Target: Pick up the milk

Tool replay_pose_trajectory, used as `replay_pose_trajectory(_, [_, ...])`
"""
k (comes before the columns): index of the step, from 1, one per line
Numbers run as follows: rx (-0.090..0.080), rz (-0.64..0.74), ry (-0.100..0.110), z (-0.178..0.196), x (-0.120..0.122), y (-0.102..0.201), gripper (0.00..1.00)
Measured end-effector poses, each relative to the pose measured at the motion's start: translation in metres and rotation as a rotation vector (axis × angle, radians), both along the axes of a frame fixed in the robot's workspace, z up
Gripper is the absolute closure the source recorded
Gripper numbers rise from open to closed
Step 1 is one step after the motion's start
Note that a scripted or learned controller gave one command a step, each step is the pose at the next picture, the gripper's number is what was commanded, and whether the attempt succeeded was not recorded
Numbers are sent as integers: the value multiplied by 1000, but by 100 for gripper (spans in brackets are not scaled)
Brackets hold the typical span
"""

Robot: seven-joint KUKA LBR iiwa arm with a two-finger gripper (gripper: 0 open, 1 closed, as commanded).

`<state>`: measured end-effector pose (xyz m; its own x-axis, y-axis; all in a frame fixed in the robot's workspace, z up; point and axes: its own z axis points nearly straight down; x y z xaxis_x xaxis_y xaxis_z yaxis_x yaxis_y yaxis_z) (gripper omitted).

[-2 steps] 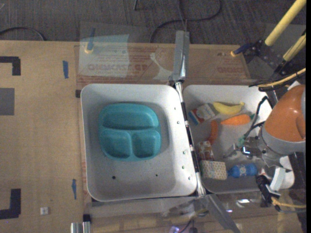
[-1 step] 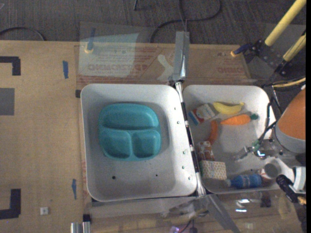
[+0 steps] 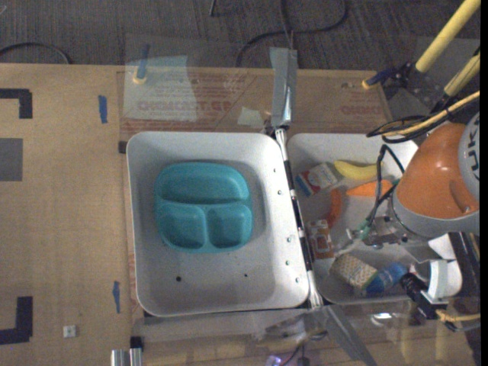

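Observation:
The milk [image 3: 318, 178] is a small white carton with a red patch. It lies on its side at the far left of the right bin [image 3: 335, 145]. The arm's orange band [image 3: 438, 181] hangs over the right side of that bin. Below it, my gripper [image 3: 371, 232] points down into the middle of the bin. It sits to the right of the milk and nearer the front, apart from it. Nothing shows in its grasp.
Around the milk lie a yellow banana [image 3: 357, 169], an orange carrot [image 3: 371, 188], a small brown bottle [image 3: 322, 239], a speckled tan piece [image 3: 351, 271] and a blue bottle [image 3: 386, 278]. The left bin [image 3: 145, 227] holds a teal divided plate [image 3: 203, 206]. Cables loop by the arm.

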<state>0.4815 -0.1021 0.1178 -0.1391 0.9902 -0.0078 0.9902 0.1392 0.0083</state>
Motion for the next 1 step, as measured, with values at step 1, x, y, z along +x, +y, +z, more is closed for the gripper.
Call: replay_pose_trajectory(1, [5, -45, 7, 180, 13, -36, 0])
